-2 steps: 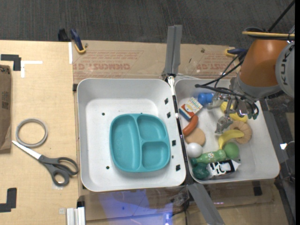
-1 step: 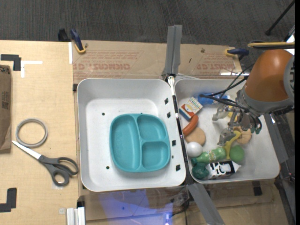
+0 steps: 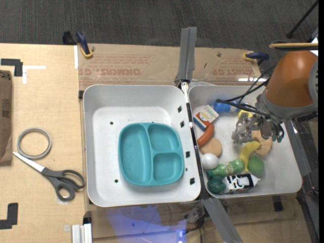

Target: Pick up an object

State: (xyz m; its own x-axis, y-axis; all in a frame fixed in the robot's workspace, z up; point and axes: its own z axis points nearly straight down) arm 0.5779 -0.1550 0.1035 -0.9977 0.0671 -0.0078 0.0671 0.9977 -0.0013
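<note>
My gripper (image 3: 243, 133) hangs low in the right bin (image 3: 288, 184), just left of a tan object (image 3: 264, 139) and above a yellow banana-like toy (image 3: 248, 152). Around it lie a lime-green ball (image 3: 255, 165), a green toy (image 3: 227, 168), a dark green piece (image 3: 215, 185), a black-and-white item (image 3: 239, 182), a white egg (image 3: 209, 160), a tan bread-like lump (image 3: 212, 147), an orange-red sausage (image 3: 205, 134), a small white box (image 3: 206, 115) and a blue piece (image 3: 221, 107). Nothing visibly sits between the fingers.
The left bin (image 3: 96, 135) holds a teal divided plate (image 3: 151, 154). On the bench to the left lie scissors (image 3: 53, 175) and a tape roll (image 3: 34, 142). Cardboard (image 3: 126, 67) lies behind the bins. The arm's orange band (image 3: 291, 82) rises over the right bin's far right.
</note>
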